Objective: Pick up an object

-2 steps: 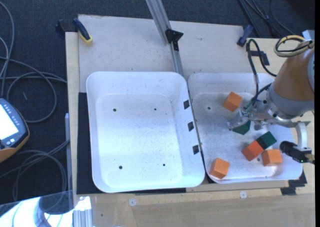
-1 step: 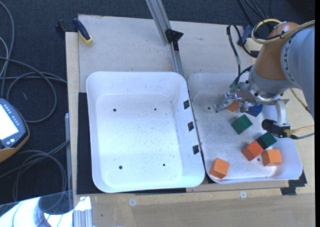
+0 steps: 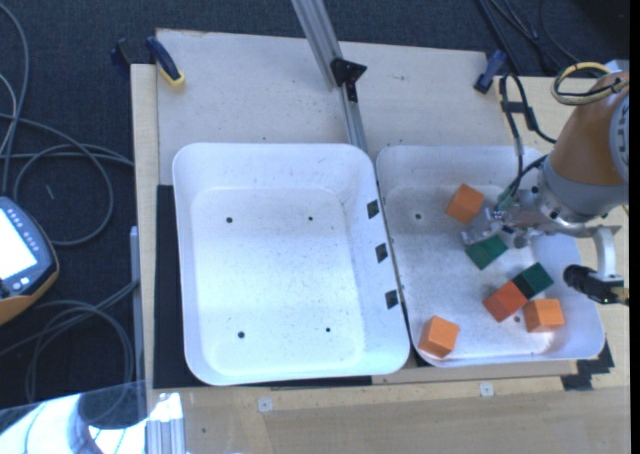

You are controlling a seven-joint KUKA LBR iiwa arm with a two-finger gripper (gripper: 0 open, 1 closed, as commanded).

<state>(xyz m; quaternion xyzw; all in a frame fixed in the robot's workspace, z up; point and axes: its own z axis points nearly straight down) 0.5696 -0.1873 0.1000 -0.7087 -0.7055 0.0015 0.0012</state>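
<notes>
We see the gripper low in the right bin, its tips touching a dark green block that lies just below them in the picture, tilted with its long axis slanting; whether the block is truly pinched or merely touched we cannot tell. An orange cube sits just up and to the left of the gripper, and further blocks lie beyond the green one. Our arm reaches in from the right, wrist bent down toward the bin floor
</notes>
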